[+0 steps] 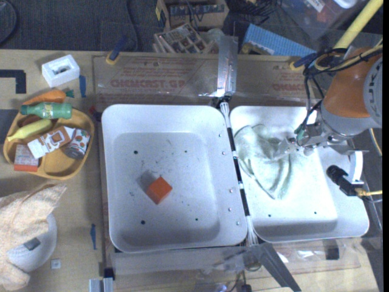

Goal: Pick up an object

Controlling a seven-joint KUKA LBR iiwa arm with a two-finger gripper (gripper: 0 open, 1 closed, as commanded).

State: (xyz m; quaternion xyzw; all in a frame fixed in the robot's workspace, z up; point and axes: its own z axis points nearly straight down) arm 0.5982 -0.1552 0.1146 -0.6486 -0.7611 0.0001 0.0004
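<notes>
The arm [358,96] runs off the right edge; the hand's [296,140] grip is unclear.

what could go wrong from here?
1. The gripper is at the cloth in the right bin; limp cloth may slip or come up only partly.
2. The cloth may drag over the divider toward the left bin.
3. The orange block is far off.

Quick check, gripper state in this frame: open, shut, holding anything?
Gripper: over the right bin, at the pale cloth; open or shut cannot be told, nor any hold.
</notes>
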